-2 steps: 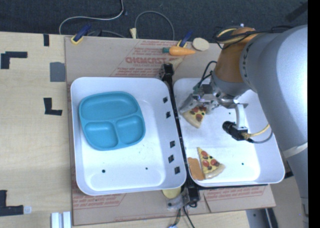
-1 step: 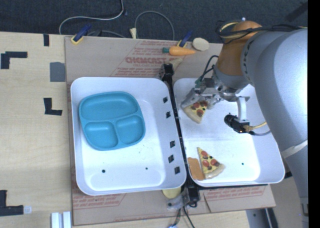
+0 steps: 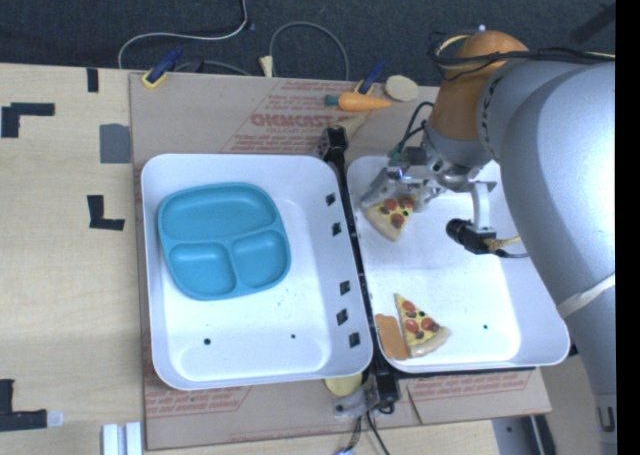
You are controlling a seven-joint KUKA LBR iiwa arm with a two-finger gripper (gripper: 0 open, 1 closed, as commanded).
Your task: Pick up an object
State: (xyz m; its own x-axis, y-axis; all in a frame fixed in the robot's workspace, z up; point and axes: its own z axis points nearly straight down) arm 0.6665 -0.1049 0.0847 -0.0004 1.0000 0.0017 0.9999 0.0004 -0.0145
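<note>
Two white bins side by side on the bench: left bin with one blue tray, right bin with two toy pizza slices and one hot dog. One slice near the front edge, just beside the hot dog. Other slice at the back, right under the gripper and touching or nearly touching it; cannot tell if gripper open or shut.

Two bins side by side, arm in from the right.
Divided plate sits in the left bin; in the right bin, one pizza slice lies under the gripper at the back, another slice at the front.
</note>
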